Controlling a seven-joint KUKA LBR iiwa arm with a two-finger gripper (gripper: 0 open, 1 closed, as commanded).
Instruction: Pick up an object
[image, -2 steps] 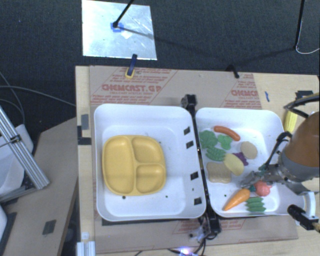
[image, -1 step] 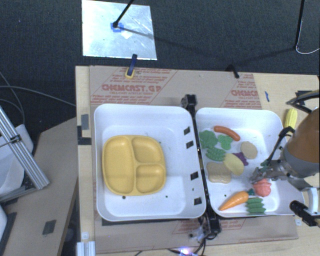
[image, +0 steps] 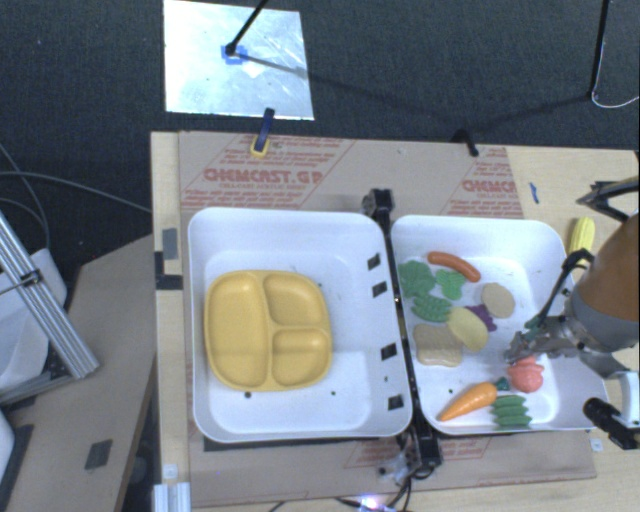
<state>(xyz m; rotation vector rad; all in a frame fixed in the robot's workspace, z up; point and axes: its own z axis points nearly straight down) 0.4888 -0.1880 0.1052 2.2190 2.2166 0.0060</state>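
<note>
The arm (image: 612, 300) is cut off by the right edge, so most of its body lies out of frame. The hand (image: 527, 348) is blurred, and its tips merge with the red toy (image: 526, 376) beneath; contact cannot be told. The arm covers part of the right bin's rim (image: 560, 240). The purple piece (image: 483, 318) is perhaps a grape cluster, half hidden by the yellow food (image: 467, 328).

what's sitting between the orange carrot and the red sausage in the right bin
In the camera view, the yellow potato-like piece and the tan bread slice lie between the carrot and the sausage.
</note>
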